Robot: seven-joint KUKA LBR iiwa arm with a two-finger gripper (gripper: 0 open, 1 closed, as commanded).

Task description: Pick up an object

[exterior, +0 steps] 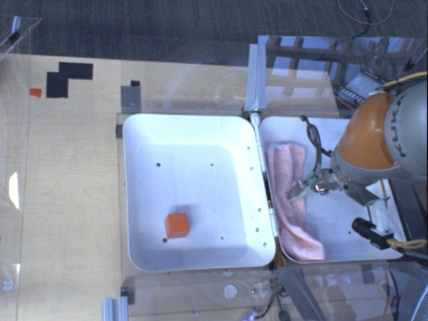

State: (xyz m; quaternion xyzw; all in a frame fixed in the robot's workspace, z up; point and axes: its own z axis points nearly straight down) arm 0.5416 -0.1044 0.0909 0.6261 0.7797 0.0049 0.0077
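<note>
A pink cloth (pixel 292 199) lies along the left wall of the right bin (pixel 334 246), running from the bin's far side to its near corner. An orange cube (pixel 177 225) rests on the floor of the left bin (pixel 187 146), toward its near left part. My gripper (pixel 304 187) hangs low over the middle of the pink cloth, with the orange-banded wrist behind it to the right. Its fingertips sit right at the cloth's surface. Nothing can be seen lifted between them.
A metal divider (pixel 262 179) runs between the two bins. A black fitting (pixel 370 231) and cables lie over the right bin's near right side. Black and orange markers (pixel 63 79) are on the wooden bench at the far left.
</note>
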